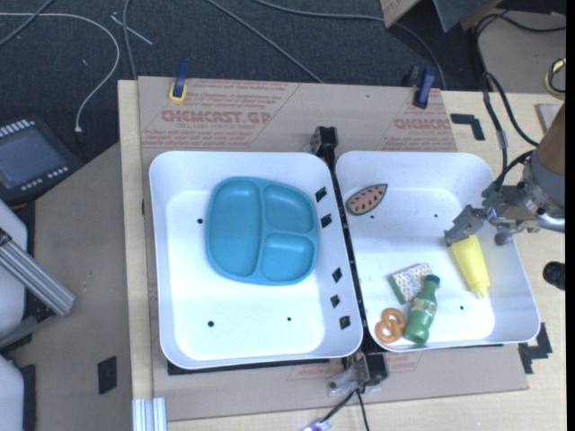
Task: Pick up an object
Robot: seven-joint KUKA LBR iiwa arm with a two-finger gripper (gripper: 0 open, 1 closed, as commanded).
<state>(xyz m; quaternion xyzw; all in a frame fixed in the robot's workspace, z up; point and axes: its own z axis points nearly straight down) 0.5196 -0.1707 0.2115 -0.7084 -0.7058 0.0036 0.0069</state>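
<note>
In the right bin lie several small objects. A yellow bottle-shaped item rests near the bin's right side. A green bottle lies at the front, touching an orange ring-shaped piece. A small patterned square sits just behind them. A brown oval piece with dark specks lies at the back left of that bin. My gripper hangs just above the top end of the yellow item, reaching in from the right. Nothing is visibly held in it.
The left bin holds a blue divided plate. A black divider with clips runs between the bins. Cables trail over the floor behind the bench, and a cardboard sheet lies under the bins.
</note>
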